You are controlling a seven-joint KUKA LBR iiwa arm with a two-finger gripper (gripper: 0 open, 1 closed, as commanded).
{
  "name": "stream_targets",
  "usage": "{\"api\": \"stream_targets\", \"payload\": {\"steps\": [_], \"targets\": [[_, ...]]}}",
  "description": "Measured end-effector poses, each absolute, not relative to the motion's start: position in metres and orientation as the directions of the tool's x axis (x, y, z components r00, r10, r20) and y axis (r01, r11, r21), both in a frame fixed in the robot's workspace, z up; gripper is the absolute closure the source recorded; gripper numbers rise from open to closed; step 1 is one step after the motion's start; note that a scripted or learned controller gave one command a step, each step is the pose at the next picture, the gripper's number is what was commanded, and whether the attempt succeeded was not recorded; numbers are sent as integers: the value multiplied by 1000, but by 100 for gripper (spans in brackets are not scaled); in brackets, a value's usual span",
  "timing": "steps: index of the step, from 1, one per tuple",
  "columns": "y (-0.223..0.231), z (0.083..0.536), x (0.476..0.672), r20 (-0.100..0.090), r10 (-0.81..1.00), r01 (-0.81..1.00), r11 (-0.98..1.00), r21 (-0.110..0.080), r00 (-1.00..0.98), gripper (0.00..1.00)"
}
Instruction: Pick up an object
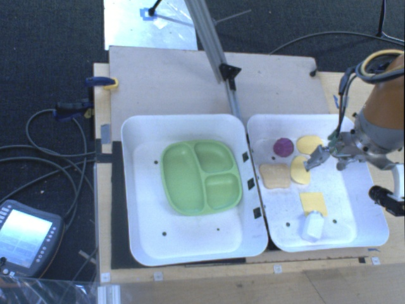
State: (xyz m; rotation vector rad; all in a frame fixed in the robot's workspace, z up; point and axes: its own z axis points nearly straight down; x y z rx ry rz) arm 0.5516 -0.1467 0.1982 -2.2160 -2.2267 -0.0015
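The right white bin (373, 230) holds several small items: a purple ball (283, 147), a yellow round piece (309, 144), a yellow curved piece (300, 171), a tan flat slice (274, 176), a yellow square (313, 202) and a small white bottle (312, 225). My gripper (318, 157) hangs over this bin's middle, just right of the yellow curved piece and below the yellow round piece. Its fingertips are close to those pieces, and nothing shows between them.
The left white bin (142, 233) carries a green divided plate (201, 176). A grey slanted pole (209, 33) crosses the back of the bench. A teach pendant (25, 236) and cables lie on the floor at left.
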Motion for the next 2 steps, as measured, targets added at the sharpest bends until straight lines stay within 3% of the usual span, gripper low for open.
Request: {"api": "stream_targets", "payload": {"steps": [1, 2], "targets": [[-147, 198, 552, 1, 1000, 1000, 3, 1, -3, 0], [-143, 143, 542, 1, 1000, 1000, 0, -4, 0, 0]]}}
